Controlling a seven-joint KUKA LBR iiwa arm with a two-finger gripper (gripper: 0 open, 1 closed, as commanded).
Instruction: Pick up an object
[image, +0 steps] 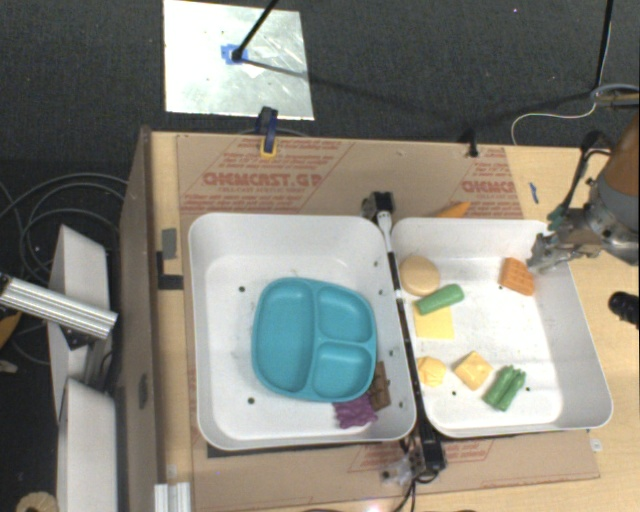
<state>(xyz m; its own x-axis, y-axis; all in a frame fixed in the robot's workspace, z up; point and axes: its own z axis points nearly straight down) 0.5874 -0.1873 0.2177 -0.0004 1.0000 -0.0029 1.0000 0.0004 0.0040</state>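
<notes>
The right bin (575, 330) holds several toy foods: a tan bun (420, 272), a green pickle (440, 297), a yellow cheese slice (434, 323), an orange waffle-like piece (517, 276), a small yellow piece (431, 371), a yellow cube (473, 369) and a green ridged vegetable (505, 387). My gripper (553, 248) hangs at the bin's far right rim, just right of the orange piece. Nothing shows between its fingers.
The left bin (215, 300) carries a teal divided plate (313, 338), with a purple item (352, 412) and a brown item (380, 388) at its near right corner. An orange carrot-like piece (452, 210) lies on the cardboard behind the bins. Cables run at the far right.
</notes>
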